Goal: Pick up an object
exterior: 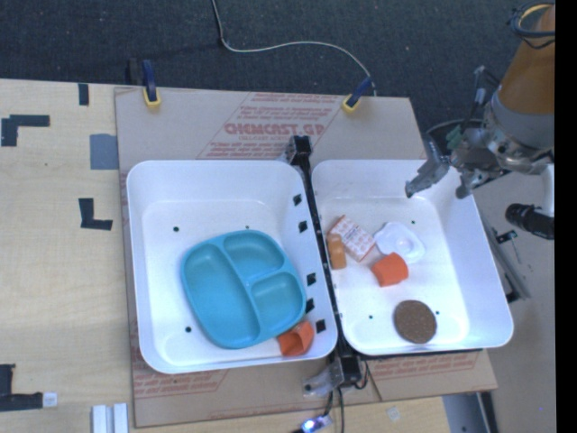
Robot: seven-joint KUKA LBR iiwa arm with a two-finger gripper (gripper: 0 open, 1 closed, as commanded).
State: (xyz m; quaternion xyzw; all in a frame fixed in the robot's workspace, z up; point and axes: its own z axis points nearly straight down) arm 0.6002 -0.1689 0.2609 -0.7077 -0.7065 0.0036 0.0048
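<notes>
Two spread fingers of the tool (444,177) hover at the right bin's (487,269) two o'clock rim, risking a collision when descending.

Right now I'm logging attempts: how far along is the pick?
Nothing looks picked yet. The gripper hangs open over the right bin's upper corner, with nothing between its fingers. The orange cup, brown disc and packet lie in that bin. Left: descend, grasp one, lift.
</notes>
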